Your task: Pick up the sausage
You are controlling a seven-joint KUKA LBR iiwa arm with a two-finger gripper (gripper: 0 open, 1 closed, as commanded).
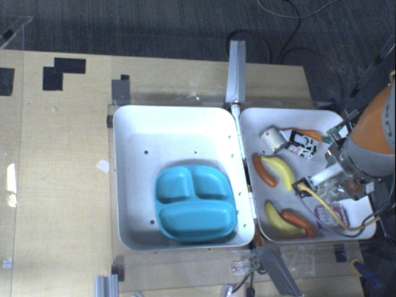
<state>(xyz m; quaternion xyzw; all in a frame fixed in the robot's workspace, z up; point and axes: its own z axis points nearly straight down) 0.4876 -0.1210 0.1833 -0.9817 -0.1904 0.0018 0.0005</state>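
The jaws sit at the end of the grey arm (370,142), low over the right half of the right bin (286,111). The wrist hides them, so I cannot tell whether they are apart or together, and nothing can be seen held between them. Just beneath and a little in front of them lies one purple-patterned packet (328,215) on the bin floor. There are two sausages. The nearer sausage (298,221) lies to the left of the packet near the bin's front wall, resting against the front banana (278,218). The second sausage (265,170) lies further left, close to the wall between the bins, alongside and touching the rear banana (280,170). That makes two bananas, both yellow and curved, each paired with a sausage. Toward the back of the bin stands one small white cylinder (271,138). To its right is one black-and-white printed card (302,145), with one orange piece (314,135) just behind it. The left bin (154,135) holds one blue divided tray (195,203), well apart from the arm. Both of the two white bins rest on the pale wooden counter (62,178).
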